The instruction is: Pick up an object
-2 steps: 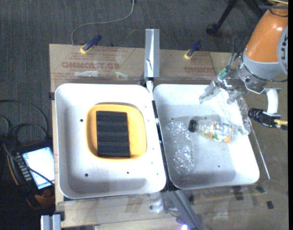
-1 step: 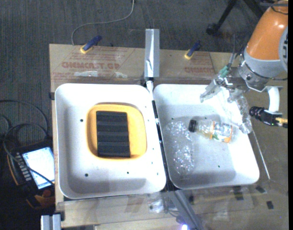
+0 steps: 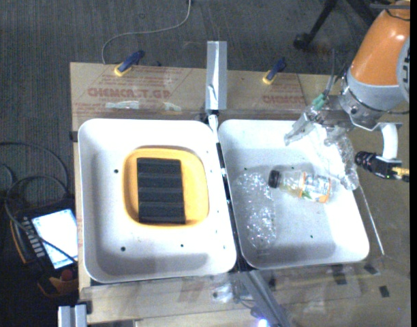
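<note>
A small clear bottle (image 3: 302, 183) with a black cap and an orange-and-green label lies on its side in the right bin (image 3: 345, 240), cap pointing left. My gripper (image 3: 319, 160) hangs over the bin's back right part, just above and behind the bottle. It is open: one translucent finger (image 3: 298, 131) points left and the other reaches down to the bottle's right end. Nothing sits between them. In the left bin (image 3: 99, 203) rests a yellow tray (image 3: 131, 182) holding a black ribbed block (image 3: 160, 190).
Glittery clear patches (image 3: 257, 206) lie on the right bin's floor, left of the bottle. A metal post (image 3: 216, 73) stands behind the bins' shared wall. Two clamps (image 3: 129, 62) hold the cardboard backing. A tablet (image 3: 52, 236) lies off the bench's left.
</note>
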{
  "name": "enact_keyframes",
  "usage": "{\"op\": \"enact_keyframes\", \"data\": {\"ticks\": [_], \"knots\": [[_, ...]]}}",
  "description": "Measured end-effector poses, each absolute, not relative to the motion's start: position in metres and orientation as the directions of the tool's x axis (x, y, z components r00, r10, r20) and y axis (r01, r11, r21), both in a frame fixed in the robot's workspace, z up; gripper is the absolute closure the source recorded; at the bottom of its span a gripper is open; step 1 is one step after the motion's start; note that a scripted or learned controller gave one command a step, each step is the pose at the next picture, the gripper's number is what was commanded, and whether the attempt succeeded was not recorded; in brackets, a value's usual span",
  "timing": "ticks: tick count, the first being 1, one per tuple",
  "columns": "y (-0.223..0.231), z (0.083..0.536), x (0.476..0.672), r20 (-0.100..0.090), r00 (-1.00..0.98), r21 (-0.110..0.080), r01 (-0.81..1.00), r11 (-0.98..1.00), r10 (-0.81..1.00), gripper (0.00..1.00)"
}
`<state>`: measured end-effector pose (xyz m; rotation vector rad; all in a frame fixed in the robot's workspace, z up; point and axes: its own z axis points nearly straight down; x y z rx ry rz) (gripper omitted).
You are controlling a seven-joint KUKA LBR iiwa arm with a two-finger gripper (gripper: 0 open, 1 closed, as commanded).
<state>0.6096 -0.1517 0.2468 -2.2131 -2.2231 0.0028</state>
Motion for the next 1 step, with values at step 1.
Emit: {"op": "enact_keyframes", "data": {"ticks": [1], "knots": [[-0.1745, 0.1034, 0.6192, 0.000, -0.042, -0.001, 0.999, 0.042, 0.999, 0.00]]}}
